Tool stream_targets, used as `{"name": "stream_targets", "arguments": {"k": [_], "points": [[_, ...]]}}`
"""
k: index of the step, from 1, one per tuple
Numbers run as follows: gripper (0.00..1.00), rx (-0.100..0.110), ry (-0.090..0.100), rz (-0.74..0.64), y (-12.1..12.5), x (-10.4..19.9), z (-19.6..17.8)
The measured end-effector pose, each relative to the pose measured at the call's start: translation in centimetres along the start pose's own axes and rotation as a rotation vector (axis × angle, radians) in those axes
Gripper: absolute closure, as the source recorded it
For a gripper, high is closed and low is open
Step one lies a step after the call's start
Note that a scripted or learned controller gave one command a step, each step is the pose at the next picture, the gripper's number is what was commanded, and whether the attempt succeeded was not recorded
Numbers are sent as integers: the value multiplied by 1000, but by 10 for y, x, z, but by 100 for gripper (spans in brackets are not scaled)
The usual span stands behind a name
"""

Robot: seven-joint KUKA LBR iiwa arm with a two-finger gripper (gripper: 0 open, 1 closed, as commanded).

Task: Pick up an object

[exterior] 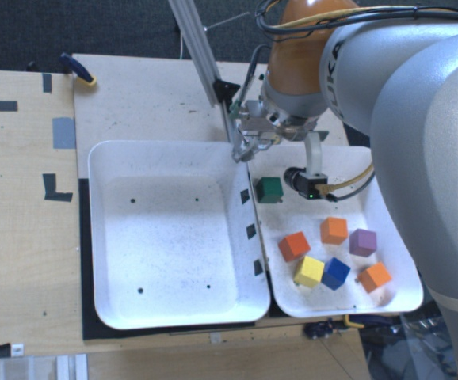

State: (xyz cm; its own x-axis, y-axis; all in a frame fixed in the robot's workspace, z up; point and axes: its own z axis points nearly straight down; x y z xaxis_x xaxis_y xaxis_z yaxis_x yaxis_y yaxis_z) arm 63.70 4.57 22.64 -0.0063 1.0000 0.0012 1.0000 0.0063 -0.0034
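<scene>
Hand over the bins' shared rim

The hand (245, 150) hangs near the green cube (270, 189), at its 11 o'clock; I cannot tell its state.

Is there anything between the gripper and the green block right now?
Nothing visible blocks it. The gripper hangs near the top of the divider between the bins, and the green block sits alone just below and to its right, apart from the other blocks.

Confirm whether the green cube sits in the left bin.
No, the green cube lies in the right bin, close to the divide between the two.
</scene>
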Motion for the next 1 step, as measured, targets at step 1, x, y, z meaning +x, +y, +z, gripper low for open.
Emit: {"name": "stream_targets", "arguments": {"k": [1], "points": [[100,0,0,0,-6,50,9]]}}
